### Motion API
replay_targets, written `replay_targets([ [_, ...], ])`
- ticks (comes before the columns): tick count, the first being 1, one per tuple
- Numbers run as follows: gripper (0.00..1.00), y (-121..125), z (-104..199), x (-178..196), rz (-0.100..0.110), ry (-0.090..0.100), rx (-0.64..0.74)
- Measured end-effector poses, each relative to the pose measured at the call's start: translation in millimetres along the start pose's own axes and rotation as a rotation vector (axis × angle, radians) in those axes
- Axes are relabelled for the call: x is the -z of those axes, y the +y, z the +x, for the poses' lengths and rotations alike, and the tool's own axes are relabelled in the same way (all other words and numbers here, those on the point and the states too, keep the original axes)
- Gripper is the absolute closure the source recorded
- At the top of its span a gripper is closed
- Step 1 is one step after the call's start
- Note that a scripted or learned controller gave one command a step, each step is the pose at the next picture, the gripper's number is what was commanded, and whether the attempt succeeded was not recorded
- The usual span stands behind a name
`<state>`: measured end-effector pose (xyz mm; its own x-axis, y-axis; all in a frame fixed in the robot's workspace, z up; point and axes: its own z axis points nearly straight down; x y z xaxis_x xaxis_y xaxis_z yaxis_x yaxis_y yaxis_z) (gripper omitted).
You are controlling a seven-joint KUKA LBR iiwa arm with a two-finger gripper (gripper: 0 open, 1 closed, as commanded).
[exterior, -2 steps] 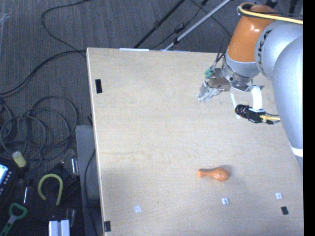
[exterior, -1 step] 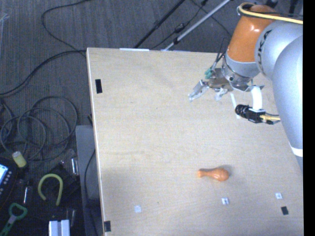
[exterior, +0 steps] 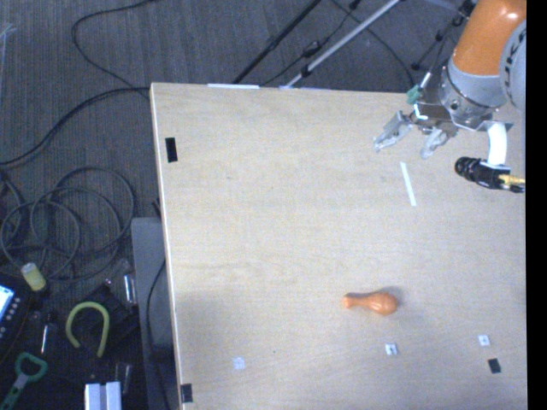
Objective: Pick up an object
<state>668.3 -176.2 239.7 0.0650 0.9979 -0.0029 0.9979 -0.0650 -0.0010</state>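
Note:
An orange pear-shaped object [exterior: 373, 302] lies on the pale wooden bench top [exterior: 273, 229], toward the lower middle. My gripper [exterior: 408, 142] hangs at the upper right, well away from it, under the orange-banded wrist. Its two fingers are spread apart with nothing between them.
A thin white stick [exterior: 408, 184] lies just below the gripper. Small black and white markers [exterior: 391, 348] dot the bench's lower edge, and a black tag [exterior: 172, 149] sits near the left edge. Cables and tools litter the floor at left.

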Motion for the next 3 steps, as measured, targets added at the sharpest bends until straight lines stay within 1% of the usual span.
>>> replay_targets([
  [1, 0.00, 2.5, -44.5, -18.9, 0.001, -0.002, -0.022],
  [2, 0.00, 3.0, -44.1, 16.8, 0.000, 0.000, -0.015],
  [3, 0.00, 2.9, -38.2, 26.8, 0.000, -0.001, 0.092],
])
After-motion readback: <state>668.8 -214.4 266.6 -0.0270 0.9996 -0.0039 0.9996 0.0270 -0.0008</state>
